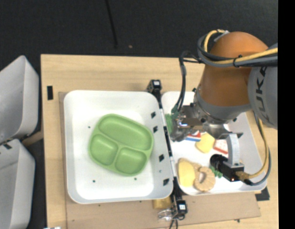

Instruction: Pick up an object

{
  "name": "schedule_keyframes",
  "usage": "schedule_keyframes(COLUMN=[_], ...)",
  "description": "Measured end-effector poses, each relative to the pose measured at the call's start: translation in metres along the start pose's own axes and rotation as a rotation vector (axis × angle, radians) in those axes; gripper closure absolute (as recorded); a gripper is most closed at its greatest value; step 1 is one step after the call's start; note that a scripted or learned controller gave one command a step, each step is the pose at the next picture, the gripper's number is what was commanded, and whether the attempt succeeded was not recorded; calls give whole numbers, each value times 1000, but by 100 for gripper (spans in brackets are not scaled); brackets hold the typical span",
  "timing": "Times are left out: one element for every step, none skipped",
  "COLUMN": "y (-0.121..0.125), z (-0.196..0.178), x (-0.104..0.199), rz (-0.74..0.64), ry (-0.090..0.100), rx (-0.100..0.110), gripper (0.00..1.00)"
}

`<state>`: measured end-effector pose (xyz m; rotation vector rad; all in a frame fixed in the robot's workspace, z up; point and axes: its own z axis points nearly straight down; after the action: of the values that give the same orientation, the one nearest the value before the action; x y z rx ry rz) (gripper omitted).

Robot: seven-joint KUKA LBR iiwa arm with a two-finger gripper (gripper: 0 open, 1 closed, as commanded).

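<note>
Since the arm is hunched low over the right bin (249, 142), the gripper (181, 127) sits near that bin's left wall, and honestly I can't tell what state it's in from where I'm looking. Closest grab candidate looks like the small yellow piece (205, 144), just to the right of the gripper and a bit toward the near edge. It's a stubby lump, long axis tilted slightly across the bin. Further toward the near rim lie a pale yellow block (186, 172) and a tan ring-shaped thing (203, 179), touching. The green divided plate (121, 144) lies alone in the left bin (73, 142).
</note>
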<state>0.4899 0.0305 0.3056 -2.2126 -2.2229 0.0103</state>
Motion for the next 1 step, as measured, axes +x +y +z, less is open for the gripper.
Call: schedule_keyframes(y=[0], z=[-86], x=[-31], rz=[6], ry=[-1], rx=[-13], gripper=[100])
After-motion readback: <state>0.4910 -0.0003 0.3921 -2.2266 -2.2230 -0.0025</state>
